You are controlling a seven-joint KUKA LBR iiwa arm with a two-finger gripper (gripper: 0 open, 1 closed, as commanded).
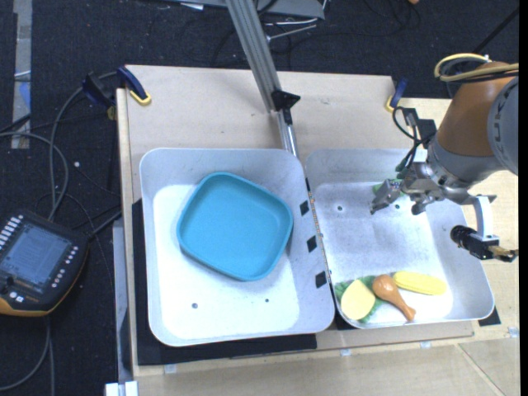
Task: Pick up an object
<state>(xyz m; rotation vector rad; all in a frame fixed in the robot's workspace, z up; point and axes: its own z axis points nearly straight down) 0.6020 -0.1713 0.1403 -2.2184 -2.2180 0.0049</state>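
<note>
Camera view: tool [399, 199] over the right bin [388, 246], fingers spread and bare, wrist cut off at the frame edge.

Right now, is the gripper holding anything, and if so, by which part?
Nothing is held: the gripper hangs open above the right bin's bare floor, apart from the toys.

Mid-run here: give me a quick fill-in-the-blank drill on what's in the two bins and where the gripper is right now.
1. The blue plate lies in the ____ bin of the camera view.
2. The yellow and orange toy foods sit along the right bin's ____ edge.
3. The gripper is over the ____ bin.
4. The band above the arm's wrist is ____.

Missing words: left; near (bottom); right; orange
</note>
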